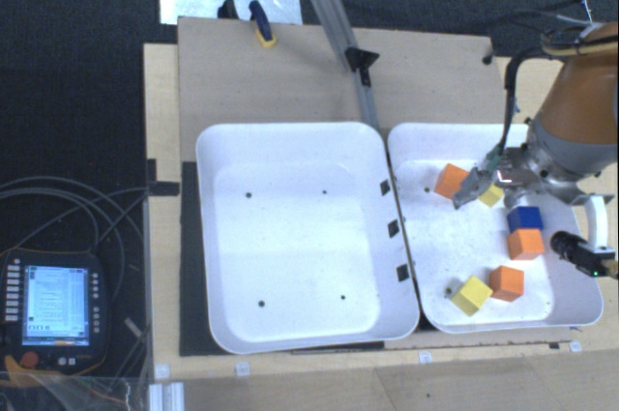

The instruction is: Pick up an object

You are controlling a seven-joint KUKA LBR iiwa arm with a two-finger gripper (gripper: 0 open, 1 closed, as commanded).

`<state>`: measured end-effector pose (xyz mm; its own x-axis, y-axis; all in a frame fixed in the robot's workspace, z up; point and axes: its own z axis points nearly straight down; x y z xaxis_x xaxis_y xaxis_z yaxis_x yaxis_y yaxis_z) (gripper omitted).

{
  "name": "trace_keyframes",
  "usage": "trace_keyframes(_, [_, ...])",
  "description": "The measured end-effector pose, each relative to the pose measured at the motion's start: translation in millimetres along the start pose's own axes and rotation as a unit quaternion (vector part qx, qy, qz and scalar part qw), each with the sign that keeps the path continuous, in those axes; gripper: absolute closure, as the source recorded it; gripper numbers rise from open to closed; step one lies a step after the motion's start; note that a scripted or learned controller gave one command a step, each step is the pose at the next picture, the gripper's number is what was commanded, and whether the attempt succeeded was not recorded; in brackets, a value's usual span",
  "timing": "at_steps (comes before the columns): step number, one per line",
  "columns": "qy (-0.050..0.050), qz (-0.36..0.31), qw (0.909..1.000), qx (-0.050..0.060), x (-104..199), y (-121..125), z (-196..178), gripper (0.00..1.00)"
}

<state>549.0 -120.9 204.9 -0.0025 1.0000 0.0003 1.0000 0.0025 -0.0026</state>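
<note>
Six blocks are lying in the right bin (426, 308): an orange cube (450, 180) at ten o'clock, a yellow block (492, 196), a blue cube (524, 219) stacked against an orange one (525, 244), then an orange (506, 282) and a yellow cube (473, 295) at six. The gripper (481, 188) is hovering between the first two; its fingers' spread cannot be told.
</note>
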Motion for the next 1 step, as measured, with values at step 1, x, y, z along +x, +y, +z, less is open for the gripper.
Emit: trace_keyframes(1, [0.001,0.0,1.0,0.001,8.4,-1.4,59.2,0.0])
